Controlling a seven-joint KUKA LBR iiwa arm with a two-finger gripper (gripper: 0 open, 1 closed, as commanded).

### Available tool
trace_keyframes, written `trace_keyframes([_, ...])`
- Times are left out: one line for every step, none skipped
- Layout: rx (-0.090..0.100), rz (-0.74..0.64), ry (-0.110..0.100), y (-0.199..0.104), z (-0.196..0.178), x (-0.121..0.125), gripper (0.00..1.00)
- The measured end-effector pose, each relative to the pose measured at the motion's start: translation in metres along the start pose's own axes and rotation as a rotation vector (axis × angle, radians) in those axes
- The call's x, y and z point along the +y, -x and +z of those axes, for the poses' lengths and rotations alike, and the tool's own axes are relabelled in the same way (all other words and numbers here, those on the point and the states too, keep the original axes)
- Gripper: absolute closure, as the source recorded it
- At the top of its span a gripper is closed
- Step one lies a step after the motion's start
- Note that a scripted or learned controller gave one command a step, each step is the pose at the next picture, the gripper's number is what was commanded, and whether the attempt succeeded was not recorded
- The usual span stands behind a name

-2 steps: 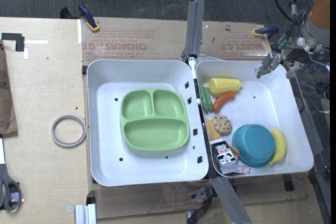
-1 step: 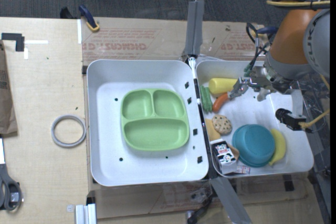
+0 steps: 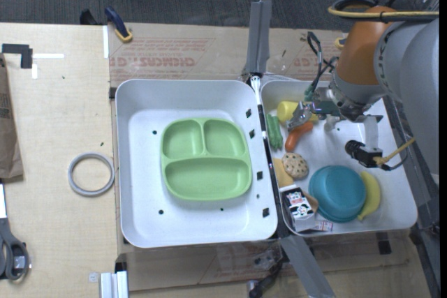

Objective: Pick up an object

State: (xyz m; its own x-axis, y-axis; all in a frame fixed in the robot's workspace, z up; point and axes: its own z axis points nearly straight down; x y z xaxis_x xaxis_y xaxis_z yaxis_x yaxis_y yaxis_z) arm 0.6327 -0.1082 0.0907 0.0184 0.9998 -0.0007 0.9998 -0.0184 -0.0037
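While the jaws [image 3: 307,115] hang over the right bin's [image 3: 398,216] crowded back edge, I cannot tell their opening.

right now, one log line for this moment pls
arm: over right bin | tool: low at carrot, lemon | grasp: unconfirmed | left bin: green tray

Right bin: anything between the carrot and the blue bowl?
Yes. In the camera view a cookie lies between the carrot and the blue bowl.
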Motion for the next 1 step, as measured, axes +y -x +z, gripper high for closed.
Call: trace_keyframes([0.000, 0.003, 0.001, 0.0015, -0.0098, 0.0002, 1.00])
